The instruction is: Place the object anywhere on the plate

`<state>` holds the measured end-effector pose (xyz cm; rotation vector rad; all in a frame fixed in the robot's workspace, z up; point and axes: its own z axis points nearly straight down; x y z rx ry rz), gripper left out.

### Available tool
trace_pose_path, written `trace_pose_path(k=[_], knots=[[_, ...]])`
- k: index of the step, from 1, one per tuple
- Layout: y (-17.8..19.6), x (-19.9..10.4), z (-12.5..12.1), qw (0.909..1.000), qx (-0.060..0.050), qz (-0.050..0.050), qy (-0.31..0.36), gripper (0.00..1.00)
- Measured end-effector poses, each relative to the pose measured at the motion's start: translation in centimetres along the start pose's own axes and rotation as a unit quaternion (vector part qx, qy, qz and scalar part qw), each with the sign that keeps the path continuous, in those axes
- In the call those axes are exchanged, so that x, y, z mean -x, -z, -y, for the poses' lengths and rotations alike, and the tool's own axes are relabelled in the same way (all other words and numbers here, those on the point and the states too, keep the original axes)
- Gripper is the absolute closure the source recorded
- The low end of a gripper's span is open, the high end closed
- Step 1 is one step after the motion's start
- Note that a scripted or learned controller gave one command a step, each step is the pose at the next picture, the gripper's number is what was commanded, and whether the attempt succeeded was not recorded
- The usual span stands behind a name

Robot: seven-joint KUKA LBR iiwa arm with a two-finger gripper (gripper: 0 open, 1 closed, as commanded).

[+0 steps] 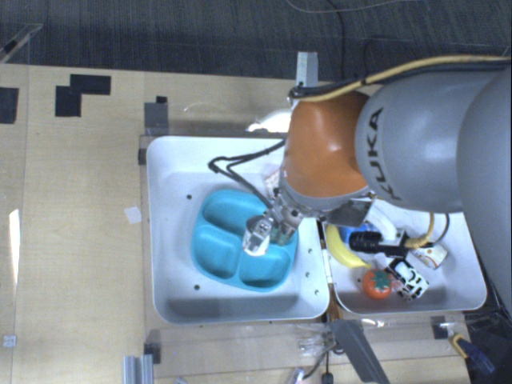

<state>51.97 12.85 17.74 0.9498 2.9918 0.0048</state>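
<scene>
A pale wood counter (72,238) carries two shallow white bins side by side, with dark flooring beyond at twelve o'clock. The left bin (172,238) holds a blue plate (220,242) with divided compartments and rounded corners, lying slightly askew. The gripper (260,237) hangs over the plate's three o'clock side; whether it is open, closed or carrying the object cannot be told. Bare bin floor surrounds the plate at nine and six o'clock. The right bin (464,290) holds a yellow banana (342,250), an orange ball (376,285) and a black-and-white item (410,282), crowded near its left wall.
</scene>
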Motion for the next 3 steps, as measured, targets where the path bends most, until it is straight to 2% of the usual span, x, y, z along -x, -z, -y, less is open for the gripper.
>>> trace_pose_path(k=[1,2,3], knots=[[3.2,0.5,6.2,0.9994,0.000,0.001,0.034,1.00],[0.8,4.5,1.6,0.9964,0.001,0.002,0.085,1.00],[0.8,4.5,1.6,0.9964,0.001,0.002,0.085,0.00]])
